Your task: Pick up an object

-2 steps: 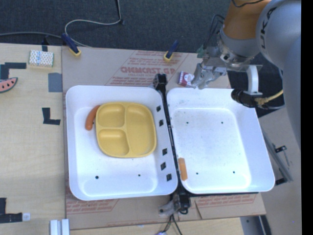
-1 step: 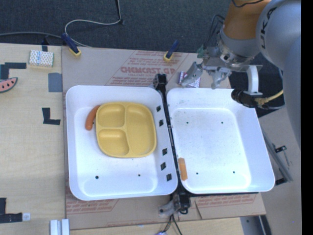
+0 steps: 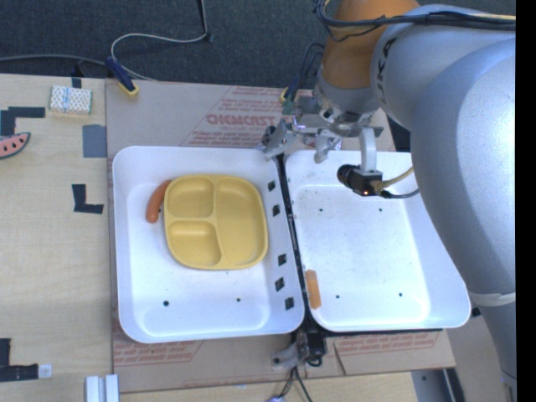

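Note:
My gripper [image 3: 299, 145] hangs over the far rim where the two bins meet, below the orange wrist band. Its two fingers stand apart, open, with nothing between them. A yellow divided plate [image 3: 215, 222] lies in the left bin [image 3: 201, 316]. An orange sausage-shaped piece [image 3: 155, 202] rests against the plate's left edge. A small orange stick [image 3: 312, 289] lies in the right bin [image 3: 394, 308], close to its near left wall. The gripper is well away from all three objects.
The grey arm covers the right bin's far right corner and right side. A black cable and connector [image 3: 362, 178] hang over the right bin's far part. Tape marks, a small patterned block [image 3: 70, 100] and a red-edged piece [image 3: 12, 145] lie on the bench to the left.

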Available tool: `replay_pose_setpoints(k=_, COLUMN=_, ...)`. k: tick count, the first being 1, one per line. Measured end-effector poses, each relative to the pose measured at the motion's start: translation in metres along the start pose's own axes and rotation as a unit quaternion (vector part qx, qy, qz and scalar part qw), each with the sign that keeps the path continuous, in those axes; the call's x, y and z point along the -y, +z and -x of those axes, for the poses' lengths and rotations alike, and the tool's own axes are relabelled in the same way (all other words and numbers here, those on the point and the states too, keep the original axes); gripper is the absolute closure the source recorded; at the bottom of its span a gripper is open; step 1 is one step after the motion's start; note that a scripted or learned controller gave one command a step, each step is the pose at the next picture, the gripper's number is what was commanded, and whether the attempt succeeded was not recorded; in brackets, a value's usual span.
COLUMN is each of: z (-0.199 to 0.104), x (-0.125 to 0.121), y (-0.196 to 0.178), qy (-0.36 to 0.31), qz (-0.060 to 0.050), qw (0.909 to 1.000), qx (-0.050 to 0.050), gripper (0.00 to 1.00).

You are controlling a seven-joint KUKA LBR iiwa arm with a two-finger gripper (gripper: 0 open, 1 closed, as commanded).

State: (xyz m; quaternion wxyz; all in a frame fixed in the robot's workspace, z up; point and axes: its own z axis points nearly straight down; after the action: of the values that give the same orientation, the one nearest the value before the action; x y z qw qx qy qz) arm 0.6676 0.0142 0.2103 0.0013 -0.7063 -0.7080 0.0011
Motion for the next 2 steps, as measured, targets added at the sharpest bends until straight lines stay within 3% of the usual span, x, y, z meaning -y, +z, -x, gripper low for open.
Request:
replay_pose_setpoints(k=1, z=-0.0129, x=-0.0003, y=0.0268, qy=0.001, qz=0.001, qw=1.0000, qx=0.001, gripper=0.00)
replay_pose_setpoints(k=2, z=-0.0129, x=-0.0005, y=0.0168, qy=0.000, qz=0.000, qw=1.0000, qx=0.001, gripper=1.00)
